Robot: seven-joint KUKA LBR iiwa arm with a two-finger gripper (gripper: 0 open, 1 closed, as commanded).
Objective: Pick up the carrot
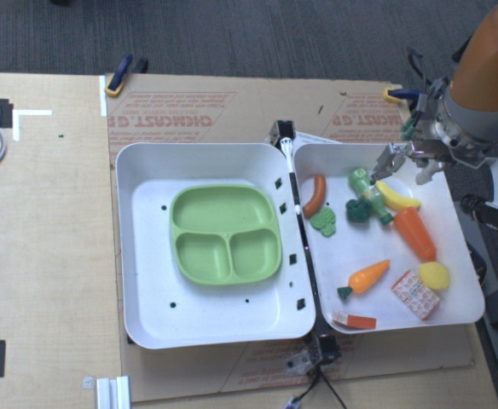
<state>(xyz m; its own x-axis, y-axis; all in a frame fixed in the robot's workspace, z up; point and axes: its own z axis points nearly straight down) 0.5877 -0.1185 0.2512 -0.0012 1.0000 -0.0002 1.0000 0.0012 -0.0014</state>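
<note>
The carrot [367, 277] lies untouched in the right bin [454, 313], well below and left of the gripper [407, 162], which hovers with fingers spread and nothing between them, so the whole pick remains.

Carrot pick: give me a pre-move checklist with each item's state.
1. Carrot in view in the right bin: ok.
2. Carrot top uncovered: ok.
3. Clearance around the carrot: ok, the lemon and the snack packet lie apart from it.
4. Gripper above the carrot: not ok, it hangs over the bin's far side near the banana.
5. Gripper free of objects: ok.
</note>
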